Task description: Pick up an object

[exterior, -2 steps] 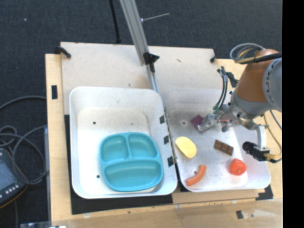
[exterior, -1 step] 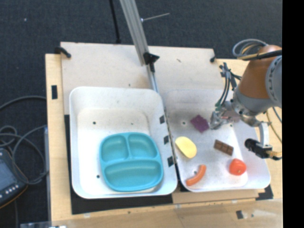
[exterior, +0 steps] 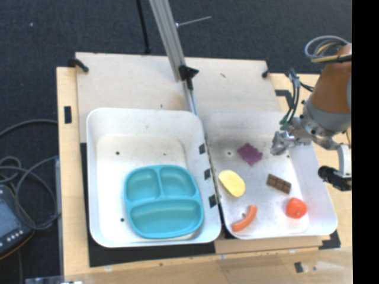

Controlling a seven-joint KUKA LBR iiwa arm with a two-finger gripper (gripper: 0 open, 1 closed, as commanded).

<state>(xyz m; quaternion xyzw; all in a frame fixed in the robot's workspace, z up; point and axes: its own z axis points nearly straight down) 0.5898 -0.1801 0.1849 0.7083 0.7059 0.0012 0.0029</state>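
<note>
Purple block (exterior: pixel 250 154) lies nearest my gripper (exterior: pixel 279 145), whose opening I cannot tell, so I judge I'm approaching and must next descend onto it.

Even, bright overhead light washes the white bins (exterior: pixel 148 123) nearly featureless, while the dark floor (exterior: pixel 35 28) beyond the surface (exterior: pixel 130 81) stays dim. Shadows are faint and soft. The whole picture is slightly blurred and grainy.

A blue plate (exterior: pixel 163 201) with three parts is laid in a white bin (exterior: pixel 148 123), well to the left of the gripper (exterior: pixel 283 142). A metal pole (exterior: pixel 169 31) is seen up and left of the gripper. Black wires (exterior: pixel 12 169) are seen farthest left.
</note>
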